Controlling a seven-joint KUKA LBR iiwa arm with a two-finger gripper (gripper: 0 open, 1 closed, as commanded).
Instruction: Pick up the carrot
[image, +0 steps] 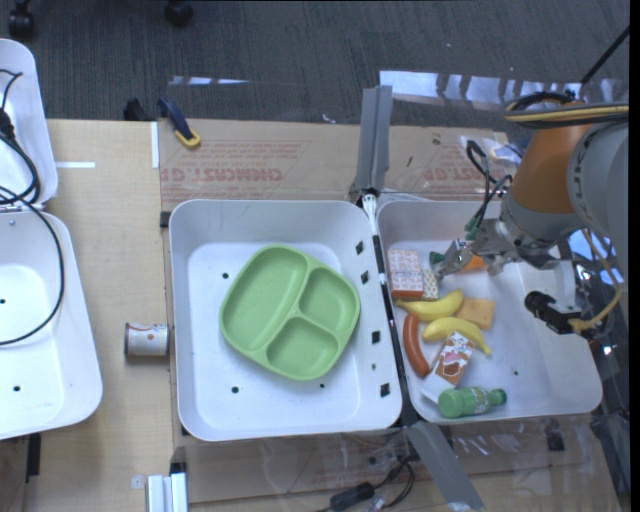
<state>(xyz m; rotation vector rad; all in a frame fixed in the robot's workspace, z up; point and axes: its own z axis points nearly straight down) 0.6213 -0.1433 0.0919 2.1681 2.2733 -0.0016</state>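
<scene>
- Carrot (474, 264) sits in the right bin (560, 385), near its back edge: a small orange bit w/ green top (437, 258) pointing toward the divider side. Most of it is hidden by the gripper, so its exact lie is hard to read.
- Gripper (462, 256) is low over the carrot, arm (560, 180) reaching in from the bin's right edge. Can't tell whether the tips are apart or together, nor whether the carrot is between them.
- Step in hand, as I judge it: closing on the carrot before lifting.
- To do it well: centre the tips across the carrot's thick body, not the leafy end, which prob. slips out.
- Go square across the short axis; a tapered shape squirts sideways if pinched at a slant.
- Watch neighbours: the red-white carton (405, 272) lies just beside, toward the divider; 2 bananas (440, 305) and a yellow block (477, 312) lie near, toward the bin's middle. A wide approach could nudge them.
- Lift straight up; check that orange shows between the tips before moving off.
- The green bottle (470, 401) at the front edge and the green plate (290, 312) in the left bin (190, 340) are well apart, no concern.
</scene>
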